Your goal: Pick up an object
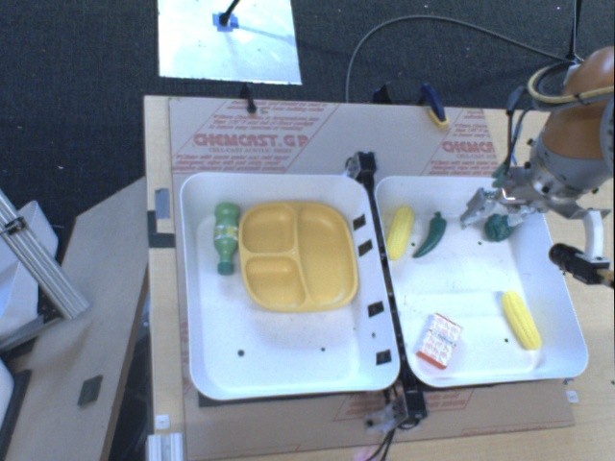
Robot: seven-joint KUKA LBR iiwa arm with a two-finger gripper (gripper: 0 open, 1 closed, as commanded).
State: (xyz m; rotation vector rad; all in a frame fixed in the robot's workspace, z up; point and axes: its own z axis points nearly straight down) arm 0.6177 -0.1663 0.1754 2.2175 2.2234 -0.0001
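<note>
My gripper (496,211) hangs over the far right part of the right bin (567,301), below the orange-banded wrist. A small dark green object (498,228) lies directly under it, touching or nearly touching it. A green pepper (431,234) and a yellow corn cob (399,231) lie to its left in the same bin. A second corn cob (521,319) lies near the bin's right front. A red and white packet (439,340) sits at the bin's front.
The left bin (197,257) holds a yellow divided plate (297,255) and a green bottle (226,237) beside it. A black divider with clips (377,267) runs between the bins. Cables loop behind the bench.
</note>
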